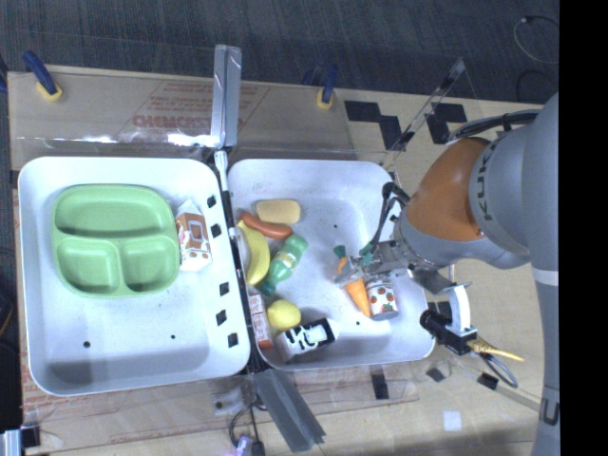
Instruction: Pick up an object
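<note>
My gripper [367, 262] is down in the right bin [323, 177], near its right wall. It hangs just above the leafy top of an orange toy carrot [358, 296]. A small white carton with red dots [383, 301] lies right beside the carrot, under the wrist. Further left in the same bin lie a green bottle [285, 259], a banana [255, 253], a red sausage [266, 226], a yellow bun [277, 211], a lemon [283, 313] and a black-and-white pack [310, 335].
The left bin [57, 369] holds a green divided tray [116, 237] and a small juice carton [193, 239] at its right wall. The grey arm with its orange band [451, 202] covers the right bin's right edge.
</note>
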Controlling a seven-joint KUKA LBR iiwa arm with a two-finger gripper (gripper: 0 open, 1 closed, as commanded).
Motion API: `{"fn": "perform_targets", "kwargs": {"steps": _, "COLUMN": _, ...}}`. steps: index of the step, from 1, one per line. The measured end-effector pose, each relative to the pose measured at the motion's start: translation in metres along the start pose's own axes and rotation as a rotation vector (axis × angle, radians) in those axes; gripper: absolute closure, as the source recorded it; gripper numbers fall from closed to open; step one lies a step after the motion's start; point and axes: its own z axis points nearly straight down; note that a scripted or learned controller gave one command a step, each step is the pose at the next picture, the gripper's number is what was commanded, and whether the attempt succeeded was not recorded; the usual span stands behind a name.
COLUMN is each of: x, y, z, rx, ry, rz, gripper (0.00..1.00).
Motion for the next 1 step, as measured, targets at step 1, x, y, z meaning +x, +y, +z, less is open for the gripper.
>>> {"fn": "perform_targets", "kwargs": {"steps": 1, "x": 0.0247, "y": -0.0342, "z": -0.1014, "rx": 0.000, "ry": 0.000, "rz": 0.117, "gripper": 1.00}}
